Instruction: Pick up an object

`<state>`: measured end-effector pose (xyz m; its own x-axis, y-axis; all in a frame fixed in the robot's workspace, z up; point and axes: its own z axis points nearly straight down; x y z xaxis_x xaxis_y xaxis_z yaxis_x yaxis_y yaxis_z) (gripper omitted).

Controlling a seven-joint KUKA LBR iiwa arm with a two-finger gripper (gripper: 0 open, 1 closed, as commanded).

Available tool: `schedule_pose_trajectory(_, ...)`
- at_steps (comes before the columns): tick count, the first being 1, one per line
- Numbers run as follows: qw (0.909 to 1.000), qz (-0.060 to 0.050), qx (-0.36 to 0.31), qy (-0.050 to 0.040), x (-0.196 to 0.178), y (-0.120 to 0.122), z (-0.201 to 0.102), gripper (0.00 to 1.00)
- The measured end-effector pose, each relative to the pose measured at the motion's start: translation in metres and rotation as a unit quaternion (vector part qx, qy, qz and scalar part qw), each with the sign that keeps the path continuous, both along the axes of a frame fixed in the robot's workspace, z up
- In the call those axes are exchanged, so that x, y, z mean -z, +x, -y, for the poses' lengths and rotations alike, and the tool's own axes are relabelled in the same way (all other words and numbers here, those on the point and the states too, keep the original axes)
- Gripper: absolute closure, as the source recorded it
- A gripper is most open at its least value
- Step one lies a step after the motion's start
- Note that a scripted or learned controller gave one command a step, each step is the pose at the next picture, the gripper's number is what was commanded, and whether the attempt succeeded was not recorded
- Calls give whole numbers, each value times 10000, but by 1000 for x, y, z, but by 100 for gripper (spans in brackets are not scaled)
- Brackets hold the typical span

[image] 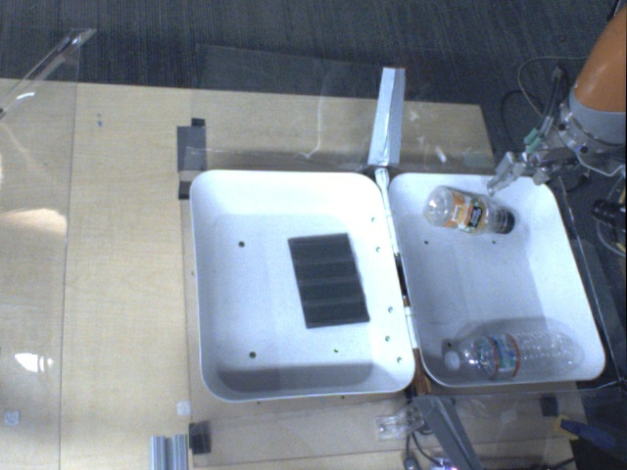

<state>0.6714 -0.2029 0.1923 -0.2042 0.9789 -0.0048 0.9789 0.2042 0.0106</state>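
Observation:
In the right bin (549,292) lie two clear plastic bottles. A small one with a yellow label and dark cap (466,211) rests near the far edge, and a larger one with a blue label (509,352) lies along the near edge. A black ridged rectangular pad (328,279) lies flat in the middle of the left bin (220,262). My gripper (512,171) hangs over the far rim of the right bin, just up and right of the small bottle's cap, with nothing seen in it. The orange-banded arm (600,76) reaches in from the top right.
A metal post (387,116) stands behind the seam between the two bins. Cables (549,86) run near the arm at the right. Clear plastic sheeting covers the wooden bench on the left.

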Motion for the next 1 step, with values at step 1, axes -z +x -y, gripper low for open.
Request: schedule_pose_trajectory(1, 9990, 3, -438, -5, 73, -1, -38, 0)
